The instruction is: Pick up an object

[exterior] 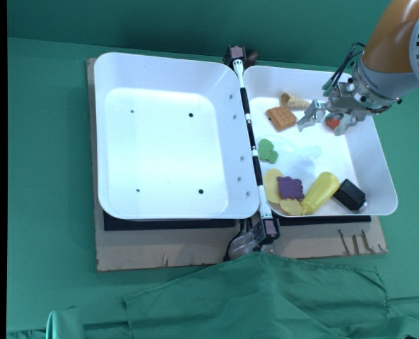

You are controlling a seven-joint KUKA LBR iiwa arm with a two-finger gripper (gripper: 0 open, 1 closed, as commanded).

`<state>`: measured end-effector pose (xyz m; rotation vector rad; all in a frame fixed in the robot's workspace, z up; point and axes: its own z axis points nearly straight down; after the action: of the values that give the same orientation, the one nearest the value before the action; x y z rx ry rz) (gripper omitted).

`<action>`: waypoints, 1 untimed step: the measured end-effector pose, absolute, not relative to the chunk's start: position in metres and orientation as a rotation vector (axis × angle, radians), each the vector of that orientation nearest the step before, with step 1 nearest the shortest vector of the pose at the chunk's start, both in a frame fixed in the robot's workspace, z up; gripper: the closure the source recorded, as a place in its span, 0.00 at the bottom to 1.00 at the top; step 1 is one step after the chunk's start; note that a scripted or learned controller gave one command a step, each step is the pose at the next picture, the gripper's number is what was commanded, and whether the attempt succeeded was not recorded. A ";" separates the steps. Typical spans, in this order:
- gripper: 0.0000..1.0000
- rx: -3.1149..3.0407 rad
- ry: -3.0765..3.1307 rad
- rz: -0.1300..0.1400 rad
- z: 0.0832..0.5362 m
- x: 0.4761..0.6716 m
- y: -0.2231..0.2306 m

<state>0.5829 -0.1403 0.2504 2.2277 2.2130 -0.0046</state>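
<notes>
White plastic right bin (379, 168), taken as landmark for all entries below.

Arm (400, 41): grey with orange band, entering over the bin's upper right corner. Gripper (327, 116) hangs low above the bin's upper middle floor. How far its fingers are parted cannot be told from this angle; nothing can be confirmed between them.

Red-orange object (333, 123): small, directly under the gripper body, partly hidden by it; contact cannot be judged.

Orange waffle-textured piece (281, 118): upper left part of the bin, just beside the gripper on its left.

Tan cone-shaped piece (294, 101): near the bin's top wall, above the waffle-textured piece, close to the gripper.

Green leaf-like piece (267, 150): against the bin's left wall, mid-height.

Purple piece (290, 187): lower left part, lying on yellow flat pieces (273, 179).

Yellow bottle-shaped item (321, 192): lower middle, tilted, touching the yellow flat pieces at its lower end.

Black block (350, 194): lower right of the bin, just beside the bottle-shaped item.

Left bin (110, 76): white, adjoining the landmark's left wall, a clipped divider rail (250, 140) between the two.

Green cloth (266, 299): bunched in front of the bins' lower edge, over the cardboard base (138, 256).
</notes>
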 end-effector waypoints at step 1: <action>0.00 2.216 2.213 0.003 0.216 0.641 -0.149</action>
<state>0.6409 -0.1486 0.2158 2.2164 2.2134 0.0025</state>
